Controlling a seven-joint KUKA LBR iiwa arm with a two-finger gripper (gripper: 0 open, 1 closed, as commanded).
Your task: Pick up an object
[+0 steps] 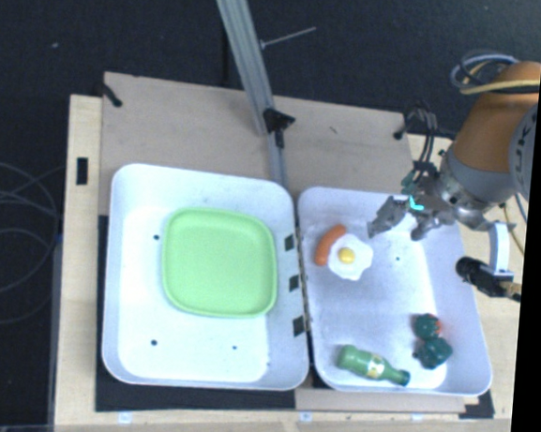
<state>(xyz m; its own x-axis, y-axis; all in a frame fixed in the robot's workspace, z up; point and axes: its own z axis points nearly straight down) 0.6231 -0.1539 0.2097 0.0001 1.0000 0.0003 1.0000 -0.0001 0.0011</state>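
Note:
The right bin holds a fried egg toy with an orange sausage against its left side, near the bin's back left. A green bottle lies on its side at the front. A dark green toy with a red bit sits at the front right. My gripper hovers over the back of the right bin, a little right of and behind the egg. Its fingers are spread apart with nothing between them.
The left bin holds a light green square plate in its middle. A grey metal pole slants down from the top to the seam between the bins. The arm occupies the right bin's back right corner.

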